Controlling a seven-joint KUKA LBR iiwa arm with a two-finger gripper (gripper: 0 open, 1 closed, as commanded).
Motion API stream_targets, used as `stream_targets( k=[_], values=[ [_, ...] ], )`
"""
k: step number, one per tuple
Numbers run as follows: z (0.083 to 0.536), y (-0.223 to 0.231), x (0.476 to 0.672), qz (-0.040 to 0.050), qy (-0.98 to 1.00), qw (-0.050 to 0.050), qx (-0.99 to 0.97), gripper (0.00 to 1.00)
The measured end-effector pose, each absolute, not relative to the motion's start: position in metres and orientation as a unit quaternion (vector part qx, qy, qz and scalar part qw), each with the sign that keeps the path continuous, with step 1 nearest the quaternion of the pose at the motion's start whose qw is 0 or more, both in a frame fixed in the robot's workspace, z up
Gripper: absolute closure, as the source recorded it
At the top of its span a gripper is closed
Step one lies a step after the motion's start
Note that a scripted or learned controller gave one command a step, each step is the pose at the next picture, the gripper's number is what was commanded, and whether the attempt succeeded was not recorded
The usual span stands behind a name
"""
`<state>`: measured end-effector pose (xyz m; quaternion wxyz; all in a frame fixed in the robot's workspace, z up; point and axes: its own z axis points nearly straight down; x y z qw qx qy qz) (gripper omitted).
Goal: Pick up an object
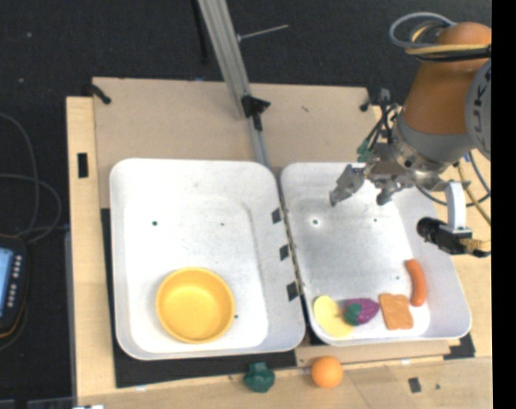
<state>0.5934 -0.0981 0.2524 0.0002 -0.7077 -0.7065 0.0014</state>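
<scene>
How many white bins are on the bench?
2. The left bin holds a yellow bowl; the right bin sits beside it, under the gripper.

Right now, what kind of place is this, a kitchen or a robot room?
Probably a robot test lab, not a kitchen. A grey and orange robot arm hangs its end effector over two shallow white plastic bins, holding toy food like a round yellow plastic bowl.
</scene>
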Motion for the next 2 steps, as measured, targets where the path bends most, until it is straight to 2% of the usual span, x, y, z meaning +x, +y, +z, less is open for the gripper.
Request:
stream_targets(
  k=[1,2],
  values=[
    [0.198,-0.106,0.6,0.0015,-0.707,0.001,-0.708,0.0],
    [0.146,-0.106,0.59,0.0,-0.707,0.0,-0.708,0.0]
  ],
)
